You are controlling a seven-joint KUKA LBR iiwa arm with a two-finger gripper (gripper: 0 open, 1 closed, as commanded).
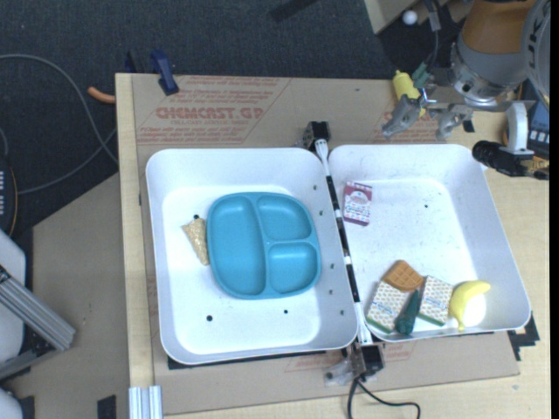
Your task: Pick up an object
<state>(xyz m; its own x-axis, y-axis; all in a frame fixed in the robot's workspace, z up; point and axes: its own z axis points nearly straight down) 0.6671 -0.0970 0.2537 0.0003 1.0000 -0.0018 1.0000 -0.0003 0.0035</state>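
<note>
The gripper [425, 119] hangs in the upper right of the frame, just above the far rim of the right bin [410, 160], its two fingers spread apart with nothing between them. From here it seems parked clear of the bins, a sensible height from which to drop onto a chosen item.

Below it, the right bin holds the likeliest targets. A small red-and-white packet [358, 203] lies alone near the bin's left wall, with bare floor around it, so it looks the easiest to reach. In the lower right corner a clutter sits pressed together: a brown cracker-like piece [403, 275], two pale packets [387, 305], a dark green object [408, 315] lying across them, and a yellow banana-like toy [470, 302] against the rim. What the green object is cannot be made out.

In the left bin [166, 234] a blue divided plate [262, 243] lies flat at the centre, with a tan scrap [197, 238] touching its left edge, partly tucked beside it.

The arm [502, 24] is cut off by the frame's top right.
</note>
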